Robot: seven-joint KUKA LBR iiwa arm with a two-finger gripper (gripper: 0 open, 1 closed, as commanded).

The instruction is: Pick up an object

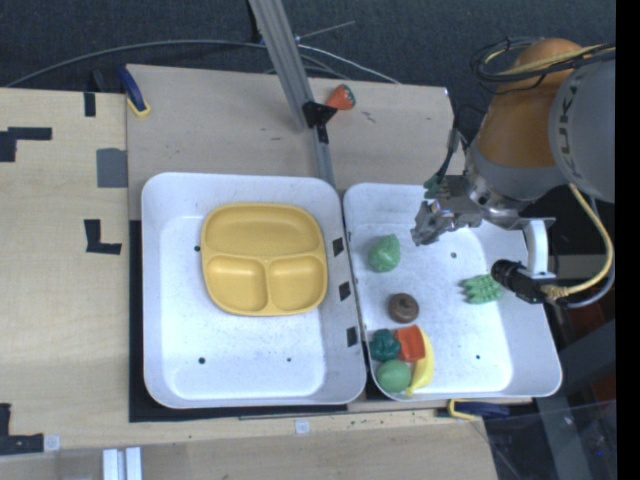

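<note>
Camera view shows you the pick is not yet made: the pincer (428, 226) hangs above the right bin (520, 368), grasping nothing I can see, its state unclear, near the green ball (383, 254).

A yellow divided tray (265, 258) lies in the left bin (160, 298). On the worktop (200, 118) behind stands a slanted metal pole (285, 43), apparently clamped.
</note>
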